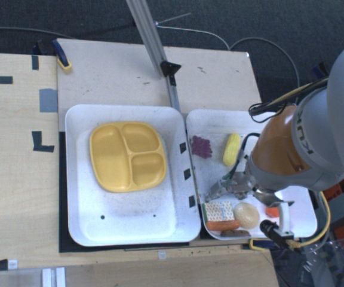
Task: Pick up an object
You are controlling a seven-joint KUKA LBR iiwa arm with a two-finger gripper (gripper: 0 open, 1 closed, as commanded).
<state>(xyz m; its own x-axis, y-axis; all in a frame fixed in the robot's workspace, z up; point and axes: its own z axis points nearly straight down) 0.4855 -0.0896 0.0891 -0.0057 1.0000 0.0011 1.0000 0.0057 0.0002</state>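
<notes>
Yellow tray [127, 156] smooth matt plastic; white bins [76, 178] plastic; bench [11, 160] pale wood.

Robotics lab: taped bench [17, 160], white bins [76, 178], loose cables [267, 43].

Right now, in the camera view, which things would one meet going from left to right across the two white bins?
Yellow divided plate in the left bin → purple grape cluster in the right bin → yellow banana-like piece → the arm's orange band.
</notes>
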